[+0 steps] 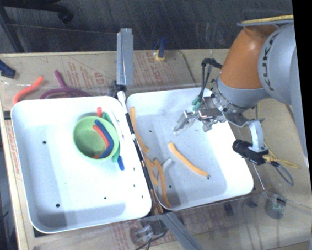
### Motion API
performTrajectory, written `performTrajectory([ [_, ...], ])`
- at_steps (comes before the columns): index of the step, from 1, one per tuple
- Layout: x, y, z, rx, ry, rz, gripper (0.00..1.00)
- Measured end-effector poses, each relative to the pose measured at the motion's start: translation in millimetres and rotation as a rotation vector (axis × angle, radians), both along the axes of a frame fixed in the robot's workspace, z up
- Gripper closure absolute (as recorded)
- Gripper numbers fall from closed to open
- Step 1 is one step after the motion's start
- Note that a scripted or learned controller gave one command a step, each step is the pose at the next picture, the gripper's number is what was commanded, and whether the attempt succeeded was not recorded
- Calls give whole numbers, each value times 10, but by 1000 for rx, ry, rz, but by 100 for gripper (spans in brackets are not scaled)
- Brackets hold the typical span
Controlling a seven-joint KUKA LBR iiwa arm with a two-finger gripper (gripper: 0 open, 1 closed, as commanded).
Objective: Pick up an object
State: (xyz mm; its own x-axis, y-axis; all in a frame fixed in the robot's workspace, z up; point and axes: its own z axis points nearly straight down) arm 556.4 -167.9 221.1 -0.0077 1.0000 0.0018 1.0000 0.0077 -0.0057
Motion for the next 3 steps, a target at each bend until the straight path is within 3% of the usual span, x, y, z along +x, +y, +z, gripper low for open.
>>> performTrajectory([
  [1,56,34,-1023,-2,1,-20,0],
  [2,129,-42,-1295,1,0,61,0],
  [3,128,-47,-1196,0,2,65,100],
])
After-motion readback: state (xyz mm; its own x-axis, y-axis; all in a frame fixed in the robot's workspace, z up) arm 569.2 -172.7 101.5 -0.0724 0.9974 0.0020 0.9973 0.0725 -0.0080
